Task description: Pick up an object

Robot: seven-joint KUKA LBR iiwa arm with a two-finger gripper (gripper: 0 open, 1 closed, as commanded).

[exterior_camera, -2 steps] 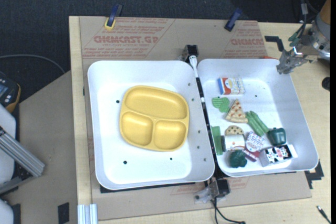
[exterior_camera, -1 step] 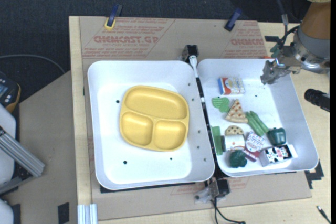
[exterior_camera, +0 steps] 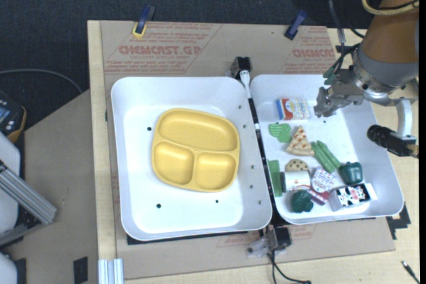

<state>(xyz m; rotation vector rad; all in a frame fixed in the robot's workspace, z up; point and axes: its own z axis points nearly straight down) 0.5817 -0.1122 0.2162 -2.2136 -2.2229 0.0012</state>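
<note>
White plastic of the right bin [exterior_camera: 389,163] carries the pick candidates, clustered toward its left and front. I see a small white packet [exterior_camera: 293,108] with red and blue print, lettering too small to read; a green leaf-like piece [exterior_camera: 280,131]; a pizza-slice toy [exterior_camera: 299,142]; 2 green pods [exterior_camera: 325,155] lying together; a dark green can [exterior_camera: 351,173]; a black-and-white patterned card [exterior_camera: 351,195]; a dark green lump [exterior_camera: 301,201]. Several small items between these overlap and I cannot separate them.

Gripper [exterior_camera: 324,105] hangs over the bin's back area, just right of the white packet. It reads as a dark grey blur; I cannot tell its state, nor whether it touches anything. Nothing is visibly in it.

Left bin [exterior_camera: 126,163] holds a yellow 3-compartment tray [exterior_camera: 196,147]. Brown board [exterior_camera: 200,43] under both bins reads "CHEMCAST GP" in red, partly cut off by the bins. 2 clamps [exterior_camera: 142,21] grip its far edge. Arm's upper part is cropped at the right.
</note>
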